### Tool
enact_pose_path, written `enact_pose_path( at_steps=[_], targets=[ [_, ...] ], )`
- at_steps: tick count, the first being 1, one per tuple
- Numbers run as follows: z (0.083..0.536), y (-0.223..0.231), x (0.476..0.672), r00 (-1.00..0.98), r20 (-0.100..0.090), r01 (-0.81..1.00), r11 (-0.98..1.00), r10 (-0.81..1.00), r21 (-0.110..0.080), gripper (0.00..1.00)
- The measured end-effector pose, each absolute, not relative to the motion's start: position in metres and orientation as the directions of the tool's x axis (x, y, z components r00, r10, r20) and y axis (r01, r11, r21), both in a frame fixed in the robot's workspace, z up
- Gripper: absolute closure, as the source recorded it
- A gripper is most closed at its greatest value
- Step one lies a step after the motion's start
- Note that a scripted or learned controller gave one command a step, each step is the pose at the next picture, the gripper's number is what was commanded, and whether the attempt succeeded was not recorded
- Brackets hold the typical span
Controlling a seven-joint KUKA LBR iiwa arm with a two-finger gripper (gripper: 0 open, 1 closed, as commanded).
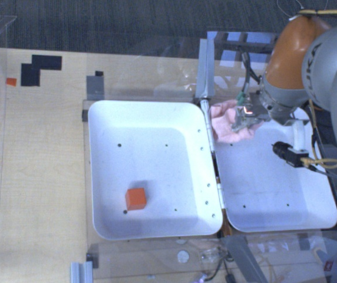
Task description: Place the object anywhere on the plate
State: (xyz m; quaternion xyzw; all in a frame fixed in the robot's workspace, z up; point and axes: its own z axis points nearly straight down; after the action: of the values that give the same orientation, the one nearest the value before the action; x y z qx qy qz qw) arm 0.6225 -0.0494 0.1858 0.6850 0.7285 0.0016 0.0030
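Observation:
A small orange cube [136,198] lies in the left white bin [106,158], near its front left corner. A pale pink plate [226,126] sits in the far left corner of the right bin [274,211], against the divider between the bins. My gripper [243,116] hangs right over the pink plate's right part, under the orange wrist band [289,52]. The wrist hides the plate's far right edge. The cube is far from the gripper, in the other bin.
The grey arm [333,58] fills the upper right and overhangs the right bin's back. A black fitting with a yellow cable [289,153] hangs over the right bin. A metal post [204,69] stands behind the divider.

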Motion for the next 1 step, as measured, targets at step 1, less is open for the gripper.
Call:
enact_pose_path(
  at_steps=[1],
  targets=[
    [0.2262,-0.048,0.6247,-0.071,-0.001,0.997,0.071,0.997,0.009,1.0]
  ],
)
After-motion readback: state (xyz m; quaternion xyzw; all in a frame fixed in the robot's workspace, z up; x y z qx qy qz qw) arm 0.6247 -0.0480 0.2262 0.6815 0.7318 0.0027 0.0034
